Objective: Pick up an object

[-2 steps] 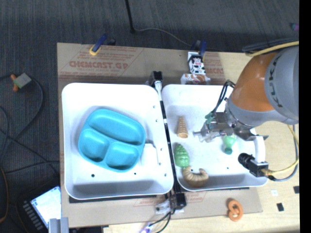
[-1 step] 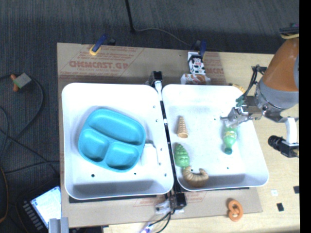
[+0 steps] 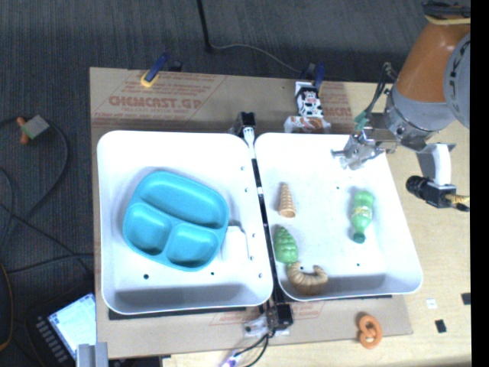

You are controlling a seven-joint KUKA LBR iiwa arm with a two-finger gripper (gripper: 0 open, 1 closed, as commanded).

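A green bottle point(image 3: 361, 214) lies in the right bin point(image 3: 397, 205).

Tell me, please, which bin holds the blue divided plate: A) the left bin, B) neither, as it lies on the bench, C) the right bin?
A: the blue divided plate lies inside the left bin, while the right bin holds the small toy items.

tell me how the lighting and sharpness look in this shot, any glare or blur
Camera view: even, soft light; the white bins are bright, close to washed out, with faint shadows beside the blue tray and the green bottle. The gripper looks slightly soft; the small toys are sharp enough to tell apart.
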